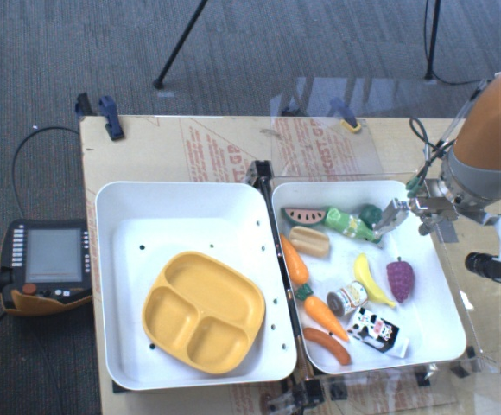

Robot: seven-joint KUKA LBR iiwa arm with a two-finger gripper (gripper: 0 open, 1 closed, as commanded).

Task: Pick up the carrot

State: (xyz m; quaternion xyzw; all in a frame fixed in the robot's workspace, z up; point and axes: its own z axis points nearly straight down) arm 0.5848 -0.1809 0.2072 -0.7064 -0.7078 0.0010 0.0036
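**Pincer poised at the right bin's far edge, carrot not yet reached**

The pincer [395, 213] hangs over the far right part of the right bin [453, 318], beneath the grey wrist and orange band of the arm [479, 145]. Its fingertips point toward the bin's middle; whether they are released or clenched cannot be told at this angle, and nothing is seen between them.

Just beside the tips lies a green bottle [347, 223], with a dark green item [370, 213] touching it. Beyond these, farther from the pincer, sit a watermelon slice [305, 217] and a hot dog bun [310, 241]. Nearer the camera than the pincer are a banana [370, 281], a bunch of grapes [399, 278], a small can [347, 298] and a milk carton [377, 332].

The carrot [323, 312] lies well apart from the pincer, toward the near left of the bin, its green top pointing to the bin's left wall. A second orange piece [295, 264] lies just beyond it along that wall, and a sausage [326, 347] just on its near side.

The left bin [117, 232] holds a yellow divided plate [203, 312]; both bins rest on the surface [190, 145].

Judged from this layout, the step in hand is the approach. A good grasp would come down over the carrot's thick middle, fingers set across its long axis, descending into the gaps between carrot and can and between carrot and sausage, so that neither neighbour is pinched.
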